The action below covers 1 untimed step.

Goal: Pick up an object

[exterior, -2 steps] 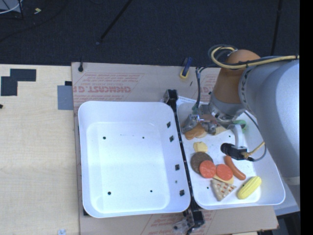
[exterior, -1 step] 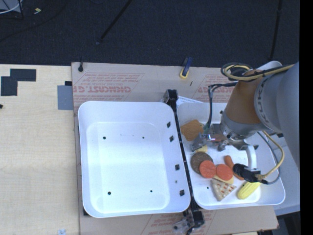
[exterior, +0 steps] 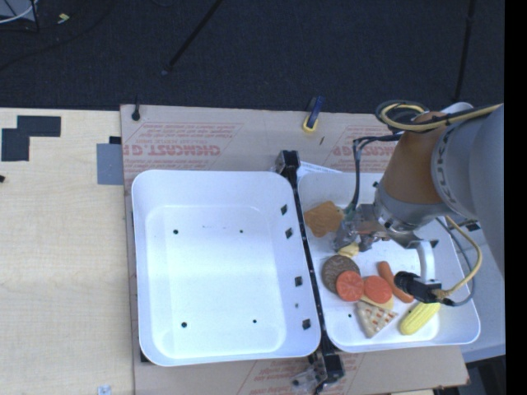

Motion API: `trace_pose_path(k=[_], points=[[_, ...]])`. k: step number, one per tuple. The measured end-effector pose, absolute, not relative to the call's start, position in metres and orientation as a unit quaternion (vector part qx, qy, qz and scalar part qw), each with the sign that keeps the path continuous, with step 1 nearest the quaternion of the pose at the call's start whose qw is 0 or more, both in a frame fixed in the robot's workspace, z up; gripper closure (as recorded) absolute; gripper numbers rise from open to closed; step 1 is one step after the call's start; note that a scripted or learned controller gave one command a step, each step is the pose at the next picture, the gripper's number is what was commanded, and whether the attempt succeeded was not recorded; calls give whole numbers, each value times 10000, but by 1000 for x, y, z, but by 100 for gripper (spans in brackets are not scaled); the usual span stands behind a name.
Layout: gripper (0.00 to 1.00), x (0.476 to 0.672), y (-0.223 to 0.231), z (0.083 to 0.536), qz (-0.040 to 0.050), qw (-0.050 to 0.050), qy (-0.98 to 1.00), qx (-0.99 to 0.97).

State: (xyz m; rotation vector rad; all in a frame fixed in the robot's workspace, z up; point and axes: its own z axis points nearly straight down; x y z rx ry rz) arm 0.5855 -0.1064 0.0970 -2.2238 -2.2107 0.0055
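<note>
The right bin (exterior: 461, 332) holds several toy foods: a tan bread piece (exterior: 324, 217), a brown round cookie (exterior: 334, 271), two red tomato slices (exterior: 350, 285) (exterior: 378, 290), an orange carrot (exterior: 392, 280), a yellow corn cob (exterior: 418, 317) and a pizza wedge (exterior: 375, 316). My gripper (exterior: 352, 241) reaches down into this bin just right of the bread and above the cookie. A small yellow piece (exterior: 349, 250) shows at its tip. Its wrist hides what lies beneath it.
The left bin (exterior: 214, 270) stands beside the right one, joined by a black clamp rail (exterior: 301, 253). A blue and yellow clip (exterior: 313, 115) sits on the board behind. Cables (exterior: 461, 280) loop off the wrist over the right bin.
</note>
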Motion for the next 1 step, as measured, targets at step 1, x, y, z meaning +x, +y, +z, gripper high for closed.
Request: trace_pose_path(k=[1], points=[[100, 623, -29, 194, -35, -20, -7096, -7046]])
